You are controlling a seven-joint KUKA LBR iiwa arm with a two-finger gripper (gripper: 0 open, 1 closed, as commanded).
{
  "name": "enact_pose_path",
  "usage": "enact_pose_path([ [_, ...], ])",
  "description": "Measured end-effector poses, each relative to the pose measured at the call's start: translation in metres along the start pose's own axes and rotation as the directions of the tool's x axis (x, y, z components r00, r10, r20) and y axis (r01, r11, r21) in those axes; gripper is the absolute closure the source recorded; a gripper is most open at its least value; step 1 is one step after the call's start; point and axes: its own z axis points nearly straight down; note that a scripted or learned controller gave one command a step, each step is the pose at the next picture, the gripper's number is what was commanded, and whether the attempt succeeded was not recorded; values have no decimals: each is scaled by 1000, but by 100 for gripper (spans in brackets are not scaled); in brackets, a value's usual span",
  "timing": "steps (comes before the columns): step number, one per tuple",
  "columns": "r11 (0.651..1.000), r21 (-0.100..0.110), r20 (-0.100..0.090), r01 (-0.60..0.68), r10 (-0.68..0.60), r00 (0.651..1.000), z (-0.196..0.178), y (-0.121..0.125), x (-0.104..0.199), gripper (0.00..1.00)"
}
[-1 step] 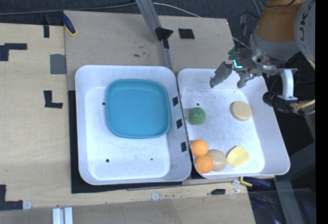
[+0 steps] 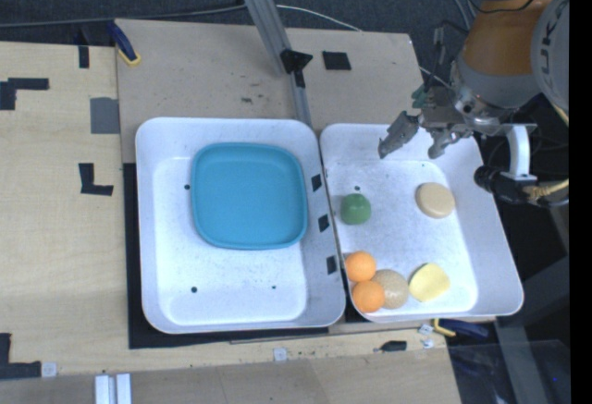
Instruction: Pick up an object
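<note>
On the counter [image 2: 55, 208], the left bin [image 2: 157, 208] holds a blue square plate [image 2: 248, 195]; the right bin [image 2: 486, 245] holds a green ball [image 2: 355, 208], a beige round piece [image 2: 435, 200], two orange balls [image 2: 361, 266] [image 2: 368, 297], a tan lump [image 2: 392, 287] and a yellow piece [image 2: 429, 282]. The claw [image 2: 416, 140] hangs over that bin's far end, fingers spread apart and holding nothing, the beige piece nearest it

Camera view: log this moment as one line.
gripper: open, nothing held, over right bin far end | blue plate: left bin | green ball: right bin
</note>
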Motion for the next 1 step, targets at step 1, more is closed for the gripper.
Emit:
enact_pose_path([
  [1, 1000, 3, 0, 0, 0, 1000, 43, -3, 2, 0],
])
